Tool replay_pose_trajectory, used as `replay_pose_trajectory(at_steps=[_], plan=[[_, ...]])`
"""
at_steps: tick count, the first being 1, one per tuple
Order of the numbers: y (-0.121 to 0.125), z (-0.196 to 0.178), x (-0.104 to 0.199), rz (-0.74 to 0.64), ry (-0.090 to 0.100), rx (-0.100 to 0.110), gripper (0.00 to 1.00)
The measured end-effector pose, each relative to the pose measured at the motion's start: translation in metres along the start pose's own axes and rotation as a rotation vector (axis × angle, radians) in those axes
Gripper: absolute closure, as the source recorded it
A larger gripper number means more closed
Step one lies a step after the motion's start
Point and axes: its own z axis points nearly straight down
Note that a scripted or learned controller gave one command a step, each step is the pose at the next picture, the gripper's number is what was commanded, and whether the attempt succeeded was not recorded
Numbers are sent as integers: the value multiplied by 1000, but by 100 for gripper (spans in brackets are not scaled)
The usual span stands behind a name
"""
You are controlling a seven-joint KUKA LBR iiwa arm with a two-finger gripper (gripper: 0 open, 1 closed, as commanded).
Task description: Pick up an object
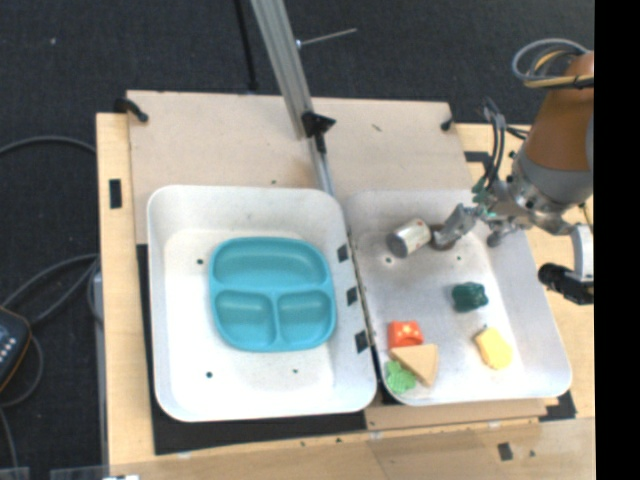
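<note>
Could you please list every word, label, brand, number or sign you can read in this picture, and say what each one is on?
No text can be read anywhere in this view.
The small silver metal can lying in the right shallow white bin: no label to be made out.
The teal plastic three-compartment tray in the left shallow white bin: plain, no print.
The dark device at the left edge: markings too small and blurred to read.

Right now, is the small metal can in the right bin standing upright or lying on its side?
Lying on its side. The metal can shows its round end toward the left and its curved wall along the right bin floor.
</note>
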Motion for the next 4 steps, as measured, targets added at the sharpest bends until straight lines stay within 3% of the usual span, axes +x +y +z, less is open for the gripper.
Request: replay_pose_trajectory(at_steps=[1, 3, 4], plan=[[0, 0, 0, 0, 0, 0, 0], [2, 100, 7, 0, 0, 5, 0], [2, 105, 6, 2, -1, 2, 0]])
